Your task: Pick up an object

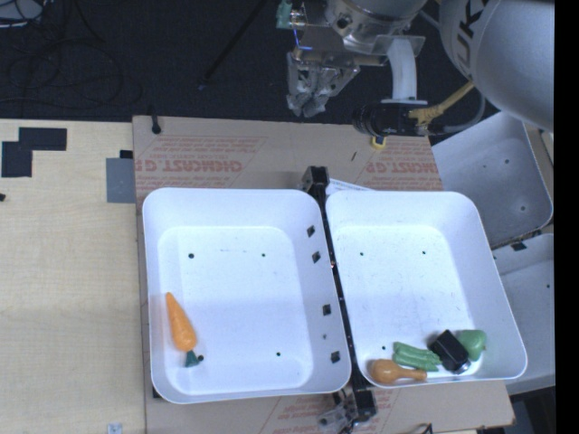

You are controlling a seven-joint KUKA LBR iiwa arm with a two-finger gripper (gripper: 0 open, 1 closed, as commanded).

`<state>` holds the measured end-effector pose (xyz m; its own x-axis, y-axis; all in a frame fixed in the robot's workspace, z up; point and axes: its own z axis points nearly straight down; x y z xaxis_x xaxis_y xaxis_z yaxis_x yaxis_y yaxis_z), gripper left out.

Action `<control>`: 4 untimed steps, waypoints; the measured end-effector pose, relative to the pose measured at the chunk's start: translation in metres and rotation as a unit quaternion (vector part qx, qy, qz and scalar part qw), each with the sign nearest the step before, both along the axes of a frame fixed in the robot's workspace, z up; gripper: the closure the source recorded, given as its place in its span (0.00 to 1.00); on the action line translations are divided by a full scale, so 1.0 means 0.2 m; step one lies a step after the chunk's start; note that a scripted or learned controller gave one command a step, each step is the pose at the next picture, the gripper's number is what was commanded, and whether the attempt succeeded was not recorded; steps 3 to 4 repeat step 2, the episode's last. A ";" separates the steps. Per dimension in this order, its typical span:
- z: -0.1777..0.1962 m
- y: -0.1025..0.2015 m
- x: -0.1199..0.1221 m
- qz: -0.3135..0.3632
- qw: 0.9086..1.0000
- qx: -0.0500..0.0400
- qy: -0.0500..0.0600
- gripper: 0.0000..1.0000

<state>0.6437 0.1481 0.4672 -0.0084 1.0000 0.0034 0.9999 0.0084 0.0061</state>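
1. Lying lowest in the picture, closest to the camera, is a little heap in the right bin [507, 333]: an orange pear-shaped toy [394, 372], a green bean-like toy [416, 356], a small black block [450, 350] and a green leafy piece [472, 340]. They are sitting touching or just beside each other in the near right corner.

2. Waiting alone in the left bin [154, 269] is a toy carrot [181, 324], near the left wall. Its long side is running up and down the picture, with the green end pointing toward the camera.

3. Hanging high above the far edge of the bench, past both bins, is the gripper [312, 93]. I cannot tell how it is set; that part is too blurry.

4. From the gripper, the heap is lying far toward the camera and to the right. The carrot is lying far toward the camera and to the left. Both are well apart from it.

5. I am guessing the carrot is the easier pick, since nothing is crowding it.
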 end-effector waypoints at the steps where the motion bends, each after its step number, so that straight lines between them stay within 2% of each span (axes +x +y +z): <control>1: 0.27 0.49 -0.03 0.001 1.000 0.000 0.002 1.00; 2: -0.28 0.06 0.00 -0.008 1.000 -0.005 0.010 1.00; 4: -0.28 0.06 0.00 -0.008 1.000 -0.005 0.010 1.00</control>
